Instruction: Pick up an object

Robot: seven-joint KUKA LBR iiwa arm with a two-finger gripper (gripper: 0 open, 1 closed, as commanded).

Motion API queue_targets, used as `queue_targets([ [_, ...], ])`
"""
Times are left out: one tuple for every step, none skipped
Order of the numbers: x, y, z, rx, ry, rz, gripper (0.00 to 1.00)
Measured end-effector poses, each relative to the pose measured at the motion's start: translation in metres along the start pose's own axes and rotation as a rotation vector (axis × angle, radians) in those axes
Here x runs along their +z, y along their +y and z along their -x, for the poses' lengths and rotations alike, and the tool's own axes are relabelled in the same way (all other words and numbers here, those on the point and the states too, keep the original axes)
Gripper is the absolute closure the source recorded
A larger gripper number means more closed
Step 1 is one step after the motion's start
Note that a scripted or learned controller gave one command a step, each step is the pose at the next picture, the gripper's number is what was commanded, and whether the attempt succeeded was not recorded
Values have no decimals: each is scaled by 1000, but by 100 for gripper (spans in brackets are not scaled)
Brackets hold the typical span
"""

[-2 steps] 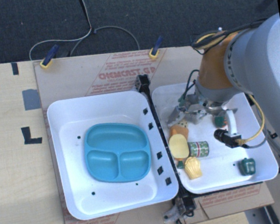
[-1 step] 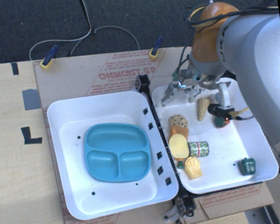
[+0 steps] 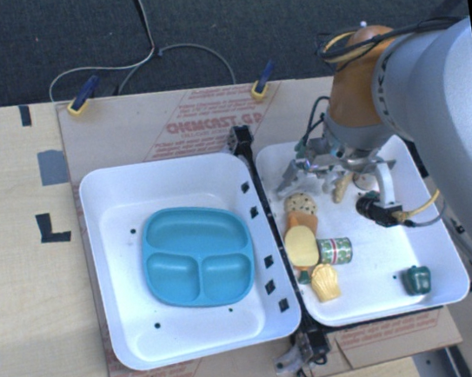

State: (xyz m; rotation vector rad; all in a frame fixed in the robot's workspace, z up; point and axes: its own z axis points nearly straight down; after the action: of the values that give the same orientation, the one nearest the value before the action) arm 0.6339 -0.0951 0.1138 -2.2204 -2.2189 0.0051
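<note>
Several small toys, yellow, tan, green, beneath the gripper (image 3: 321,172), perhaps spread, grasping nothing visible.

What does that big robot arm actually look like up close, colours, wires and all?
The arm is a thick, rounded grey tube with an orange band above the wrist. Black cables loop over the band's top, and a yellowish one trails below. The gripper is a small silvery metal assembly with a black part beside it.

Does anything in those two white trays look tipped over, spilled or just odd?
Little stands out. The small green-and-white can lies on its side in the right white bin, bunched with yellow toy foods. The blue divided plate sits slightly askew in the left white bin. Nothing looks spilled or broken.
</note>
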Motion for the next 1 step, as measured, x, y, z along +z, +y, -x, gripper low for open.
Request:
queue_targets([
  [28,-30,5,-1,-1,7,0],
])
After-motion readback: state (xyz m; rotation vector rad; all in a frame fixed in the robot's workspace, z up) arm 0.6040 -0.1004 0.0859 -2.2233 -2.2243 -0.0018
